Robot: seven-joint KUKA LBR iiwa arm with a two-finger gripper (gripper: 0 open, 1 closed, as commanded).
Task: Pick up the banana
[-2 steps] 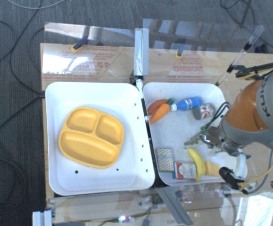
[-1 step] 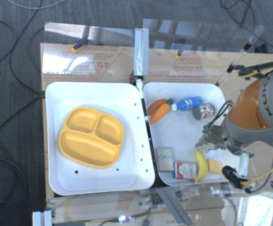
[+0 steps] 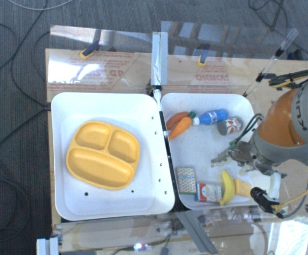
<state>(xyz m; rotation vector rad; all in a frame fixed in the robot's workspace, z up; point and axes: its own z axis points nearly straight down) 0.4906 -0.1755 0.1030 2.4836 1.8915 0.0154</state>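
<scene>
The yellow banana (image 3: 227,187) lies in the right bin (image 3: 196,149), near its front edge, between a small carton and a yellowish block. My gripper (image 3: 229,156) hangs just above and behind it, at the end of the grey arm with the orange band, roughly a banana's length away. Nothing is visibly between its fingers, and the banana rests on the bin floor.
The right bin also holds two carrots (image 3: 178,124), a small blue-capped bottle (image 3: 213,116), a can (image 3: 230,125), a sponge-like pad (image 3: 185,179) and a carton (image 3: 209,192). The left bin (image 3: 63,195) holds a yellow divided plate (image 3: 103,154).
</scene>
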